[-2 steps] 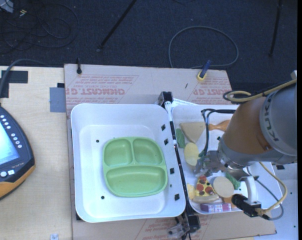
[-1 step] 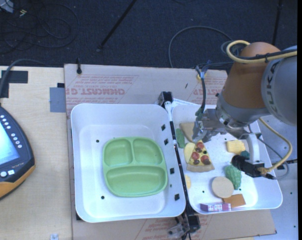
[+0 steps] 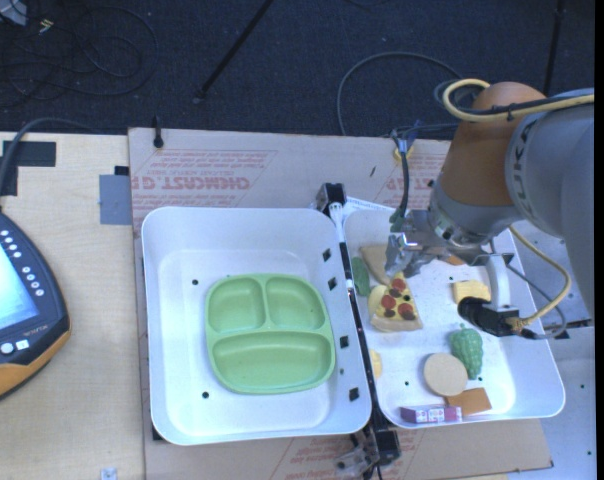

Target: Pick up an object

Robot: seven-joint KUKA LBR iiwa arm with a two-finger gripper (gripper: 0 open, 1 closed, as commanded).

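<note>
A toy pizza slice (image 3: 395, 305), yellow with red toppings, lies in the right bin (image 3: 542, 393) just below the claw (image 3: 404, 256), whose spread I cannot tell, its tips lost in dark blur against the arm (image 3: 502, 168).

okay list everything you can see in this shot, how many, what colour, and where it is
White bins: two, side by side on the bench.
Divided plate: one, green, in the left bin.
Toy pizza slice: one, yellow with red toppings, right bin, upper middle.
Round disc: one, tan, right bin, lower part.
Leafy toy: one, green, right of the disc.
Yellow piece: one, right bin, right side.
Orange block: one, near the right bin's front rim.
Handheld control pad: one, orange and grey, bench, far left.
Arm: one, grey with orange band, from the right.
End effector: one, dark, above the pizza slice's top end.
</note>
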